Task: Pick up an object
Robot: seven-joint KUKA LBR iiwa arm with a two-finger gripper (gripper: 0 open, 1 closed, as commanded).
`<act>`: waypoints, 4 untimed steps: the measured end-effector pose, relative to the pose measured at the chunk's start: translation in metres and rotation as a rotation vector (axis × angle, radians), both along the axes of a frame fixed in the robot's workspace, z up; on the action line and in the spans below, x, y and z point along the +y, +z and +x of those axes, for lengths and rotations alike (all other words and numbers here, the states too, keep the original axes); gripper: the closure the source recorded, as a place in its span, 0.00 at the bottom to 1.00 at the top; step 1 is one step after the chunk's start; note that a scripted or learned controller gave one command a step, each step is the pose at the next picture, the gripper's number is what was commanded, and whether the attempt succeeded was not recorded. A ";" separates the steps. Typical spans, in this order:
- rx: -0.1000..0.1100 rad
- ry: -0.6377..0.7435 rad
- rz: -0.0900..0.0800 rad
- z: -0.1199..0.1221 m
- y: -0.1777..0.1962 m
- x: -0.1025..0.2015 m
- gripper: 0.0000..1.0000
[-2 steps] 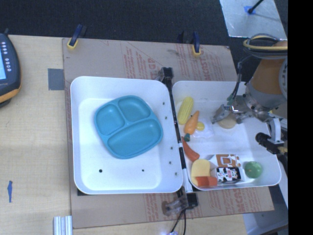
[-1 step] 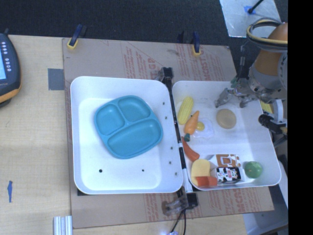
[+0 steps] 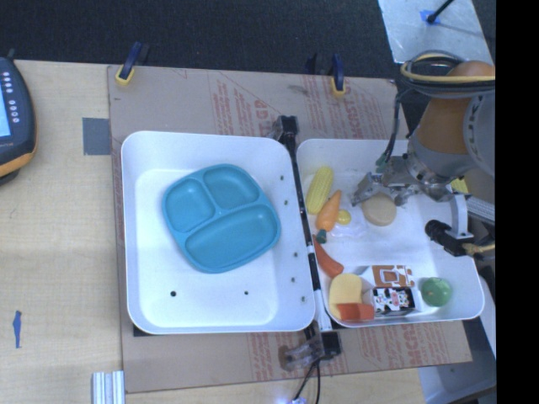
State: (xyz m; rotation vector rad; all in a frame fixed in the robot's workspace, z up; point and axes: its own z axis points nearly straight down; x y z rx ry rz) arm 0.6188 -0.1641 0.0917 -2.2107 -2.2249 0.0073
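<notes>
Pincer (image 3: 383,189) spread open over tan ball (image 3: 380,212), right bin (image 3: 472,305), clear floor around.

Left bin (image 3: 139,225): blue divided plate (image 3: 221,217) fills the middle, open floor around it esp. along near edge. Right bin (image 3: 354,151): corn (image 3: 319,188), carrot (image 3: 329,211) & red pepper (image 3: 328,261) crowd the left wall; yellow block (image 3: 345,290), carton (image 3: 393,289), green ball (image 3: 435,291) line the near wall. Beige ball (image 3: 380,212) sits under the claw (image 3: 386,188). Free strip mid-bin, betw. beige ball & carton.
</notes>
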 end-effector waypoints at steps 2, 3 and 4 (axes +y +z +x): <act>-0.013 -0.002 -0.005 -0.052 0.003 0.046 0.00; -0.015 0.000 -0.004 0.027 0.004 0.057 0.00; -0.001 -0.001 -0.006 0.038 0.003 0.064 0.00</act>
